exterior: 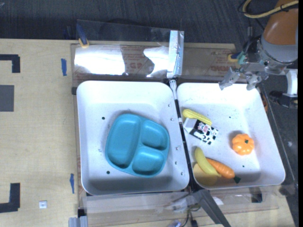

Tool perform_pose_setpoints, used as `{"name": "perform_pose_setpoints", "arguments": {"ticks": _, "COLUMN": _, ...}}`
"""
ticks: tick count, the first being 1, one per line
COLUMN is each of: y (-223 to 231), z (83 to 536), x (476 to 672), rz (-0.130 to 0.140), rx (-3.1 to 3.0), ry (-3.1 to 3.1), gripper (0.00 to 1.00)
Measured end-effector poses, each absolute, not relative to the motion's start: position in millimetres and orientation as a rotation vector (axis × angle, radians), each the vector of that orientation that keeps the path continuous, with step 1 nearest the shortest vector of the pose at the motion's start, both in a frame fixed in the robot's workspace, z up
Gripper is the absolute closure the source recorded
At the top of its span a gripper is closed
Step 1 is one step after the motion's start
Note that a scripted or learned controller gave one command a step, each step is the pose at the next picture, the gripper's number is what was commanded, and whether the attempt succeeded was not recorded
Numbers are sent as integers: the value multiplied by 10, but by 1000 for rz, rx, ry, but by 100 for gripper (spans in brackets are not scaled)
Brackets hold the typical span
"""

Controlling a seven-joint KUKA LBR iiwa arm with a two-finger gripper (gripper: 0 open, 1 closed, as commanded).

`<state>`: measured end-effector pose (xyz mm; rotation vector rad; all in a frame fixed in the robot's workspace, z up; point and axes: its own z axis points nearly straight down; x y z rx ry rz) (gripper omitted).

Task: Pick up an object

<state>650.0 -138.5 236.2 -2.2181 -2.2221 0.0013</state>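
The right bin [227, 96] holds a small orange pumpkin [243, 144] near its right side. A yellow banana [204, 161] and an orange carrot [223, 168] lie together at the front left of that bin. A yellow corn cob [196, 115] and a black-and-white cow toy [204, 131] rest by its left wall. My gripper [240, 80] hangs over the far right corner of the right bin, its fingers spread open with nothing between them.
A blue divided plate [137, 144] lies in the left bin [94, 103]. A shiny clear panel [125, 56] stands behind the bins. Yellow cable [258, 1] loops above the arm at top right. Wooden bench [33, 141] stretches to the left.
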Motion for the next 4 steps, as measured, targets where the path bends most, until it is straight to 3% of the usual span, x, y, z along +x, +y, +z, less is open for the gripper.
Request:
{"name": "perform_pose_setpoints", "arguments": {"ticks": 1, "y": -1345, "z": 1468, "x": 6390, "rz": 4, "rx": -1979, "ry": -2433, "gripper": 0}}
{"name": "perform_pose_setpoints", "arguments": {"ticks": 2, "y": -1482, "z": 1396, "x": 5867, "rz": 1, "rx": -1900, "ry": -2501, "gripper": 0}}
{"name": "perform_pose_setpoints", "arguments": {"ticks": 3, "y": -2004, "z": 1550, "x": 5458, "rz": 3, "rx": -1797, "ry": -2577, "gripper": 0}}
{"name": "perform_pose_setpoints", "arguments": {"ticks": 4, "y": -1989, "z": 1871, "x": 5506, "rz": -2, "rx": -2020, "ry": -2413, "gripper": 0}}
